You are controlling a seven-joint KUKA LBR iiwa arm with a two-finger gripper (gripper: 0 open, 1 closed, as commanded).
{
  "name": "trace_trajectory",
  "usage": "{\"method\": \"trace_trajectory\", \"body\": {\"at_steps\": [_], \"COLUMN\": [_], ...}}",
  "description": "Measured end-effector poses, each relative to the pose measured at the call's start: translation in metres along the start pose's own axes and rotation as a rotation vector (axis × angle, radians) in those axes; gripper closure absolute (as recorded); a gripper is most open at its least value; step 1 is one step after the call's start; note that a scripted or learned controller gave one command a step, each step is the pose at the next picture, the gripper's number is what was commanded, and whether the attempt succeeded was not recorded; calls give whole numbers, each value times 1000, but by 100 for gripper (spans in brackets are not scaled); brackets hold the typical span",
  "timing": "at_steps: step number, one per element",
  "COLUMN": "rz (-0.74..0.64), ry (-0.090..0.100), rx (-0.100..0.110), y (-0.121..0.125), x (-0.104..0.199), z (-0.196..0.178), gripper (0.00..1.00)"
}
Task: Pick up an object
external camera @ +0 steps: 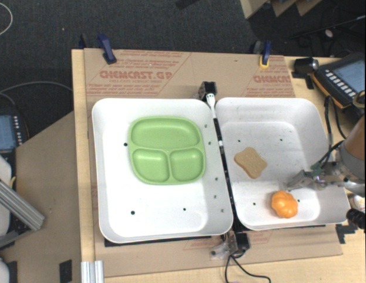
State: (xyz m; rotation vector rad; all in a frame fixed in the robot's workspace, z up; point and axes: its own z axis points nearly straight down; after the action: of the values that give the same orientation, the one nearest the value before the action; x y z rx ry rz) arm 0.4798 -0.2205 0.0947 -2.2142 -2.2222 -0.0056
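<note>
Reaching in from right edge, gripper [303, 180] low over right bin [300, 114], just right of orange ball [284, 204] at lower right. Jaws: cannot tell, too blurry. Tan bread slice [250, 162] near, mid bin. Green tray [167, 150] in left bin [112, 175], well apart.

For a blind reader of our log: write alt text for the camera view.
A robot gripper reaches in from the right over the right white bin, near an orange fruit and a tan slice of bread lying apart in it. The left white bin holds a green divided plate.
</note>
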Motion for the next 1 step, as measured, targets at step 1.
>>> {"method": "trace_trajectory", "body": {"at_steps": [1], "rz": [2], "ry": [-14], "rx": [-17], "y": [2], "x": [-4], "z": [-158], "gripper": [0]}}
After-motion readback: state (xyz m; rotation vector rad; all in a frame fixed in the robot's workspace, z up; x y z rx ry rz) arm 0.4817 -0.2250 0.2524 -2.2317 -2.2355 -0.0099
